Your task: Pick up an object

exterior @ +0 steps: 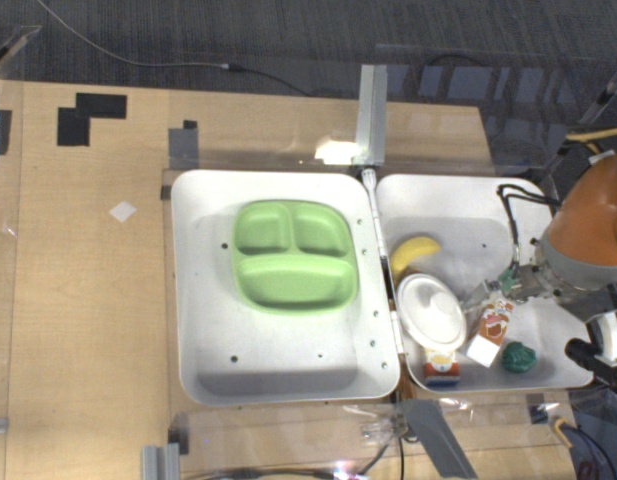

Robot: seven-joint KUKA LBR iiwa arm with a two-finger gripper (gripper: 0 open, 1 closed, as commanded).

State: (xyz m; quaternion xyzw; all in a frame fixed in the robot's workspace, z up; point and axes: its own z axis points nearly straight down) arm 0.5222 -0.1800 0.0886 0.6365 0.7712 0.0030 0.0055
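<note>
Two white bins (203,298) side by side on worktop (78,298). Hand (508,286) low in right bin, just above small carton (491,330), maybe touching; grip state unclear. White bowl (431,311) just left of carton, banana (412,253) up-left, green ball (519,358) right.

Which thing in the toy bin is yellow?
The banana, lying by the divider above the white bowl. The ball is green, the carton white and orange.

Arm (588,230) is seen entering from the right, orange band uppermost, wrist angled down-left; gripper (491,293) is held low.
</note>
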